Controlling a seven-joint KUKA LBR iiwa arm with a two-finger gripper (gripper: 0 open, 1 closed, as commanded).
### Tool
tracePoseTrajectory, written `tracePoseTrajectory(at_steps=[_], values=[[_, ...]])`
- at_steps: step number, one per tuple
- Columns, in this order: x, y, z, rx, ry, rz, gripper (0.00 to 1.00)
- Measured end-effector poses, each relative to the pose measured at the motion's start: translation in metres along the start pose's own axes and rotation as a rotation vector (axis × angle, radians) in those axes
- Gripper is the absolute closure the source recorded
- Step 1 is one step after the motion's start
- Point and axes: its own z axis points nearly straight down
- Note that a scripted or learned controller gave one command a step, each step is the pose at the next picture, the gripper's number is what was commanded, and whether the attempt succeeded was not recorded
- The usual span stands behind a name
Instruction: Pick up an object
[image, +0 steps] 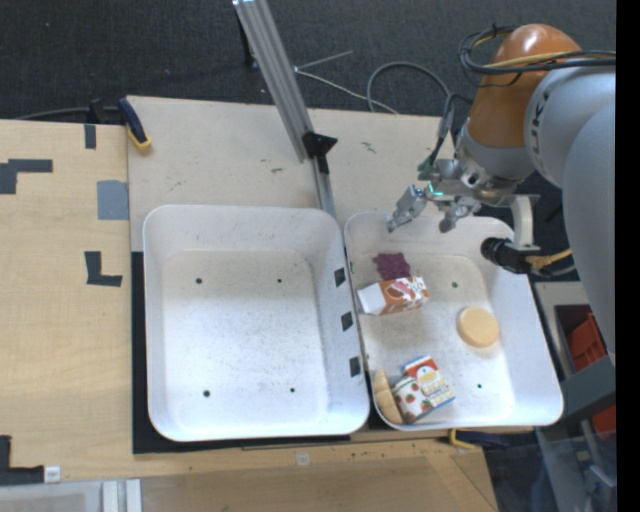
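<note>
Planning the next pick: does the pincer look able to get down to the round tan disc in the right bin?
Probably yes. The pincer hovers open over the right bin's far edge, holding nothing. The tan disc lies flat and alone, apart from the cartons and the bin wall, with nothing over it.

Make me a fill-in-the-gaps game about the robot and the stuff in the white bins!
1. The round yellow disc lies in the ____ bin.
2. The gripper hovers with its fingers ____.
3. The purple packet touches the brown-and-white ____ just below it.
4. The carton with the red label lies nearest the bin's ____ edge.

Missing words: right; open; packet; front
</note>
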Motion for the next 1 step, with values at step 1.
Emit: tracePoseTrajectory(at_steps=[1], values=[[-0.0001,0.0011,-0.0034,-0.005,-0.001,-0.001,0.00]])
